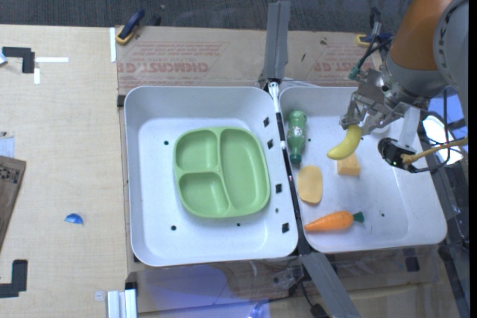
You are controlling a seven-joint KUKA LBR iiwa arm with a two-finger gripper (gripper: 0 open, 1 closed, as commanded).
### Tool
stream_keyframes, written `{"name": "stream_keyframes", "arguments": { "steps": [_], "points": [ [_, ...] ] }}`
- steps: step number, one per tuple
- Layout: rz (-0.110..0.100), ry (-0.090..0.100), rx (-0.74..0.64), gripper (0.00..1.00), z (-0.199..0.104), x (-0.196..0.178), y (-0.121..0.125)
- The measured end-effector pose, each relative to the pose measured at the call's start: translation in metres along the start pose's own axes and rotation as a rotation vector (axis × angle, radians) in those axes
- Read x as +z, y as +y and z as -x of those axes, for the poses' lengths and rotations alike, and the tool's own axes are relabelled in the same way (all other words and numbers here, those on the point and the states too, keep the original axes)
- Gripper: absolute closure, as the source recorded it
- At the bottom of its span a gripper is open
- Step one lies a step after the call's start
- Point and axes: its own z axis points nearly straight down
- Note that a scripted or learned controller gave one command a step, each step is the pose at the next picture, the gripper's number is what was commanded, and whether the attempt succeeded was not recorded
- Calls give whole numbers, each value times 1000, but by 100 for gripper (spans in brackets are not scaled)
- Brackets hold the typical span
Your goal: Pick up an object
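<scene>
Hanging from the gripper (359, 121), a yellow banana (344, 144) is clamped between its fingers above the right bin (417, 220), a cheese wedge (348, 166) just below it.

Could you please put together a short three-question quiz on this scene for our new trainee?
1. True or false: the green plate with three sections lies in the left bin.
2. Which thing hangs from the gripper: A) the carrot, B) the banana, C) the green bottle?
3. Fill in: the carrot lies near the ____ edge of the right bin, its green tip pointing right.

Key
1. True.
2. B: the banana's upper end sits between the fingers, and the fruit hangs over the right bin, above the small yellow block.
3. Near (front).
</scene>
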Motion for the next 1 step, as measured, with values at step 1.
{"name": "stream_keyframes", "arguments": {
  "steps": [1],
  "points": [
    [-1,1,-128,100,-2,27,-14]
  ]
}}
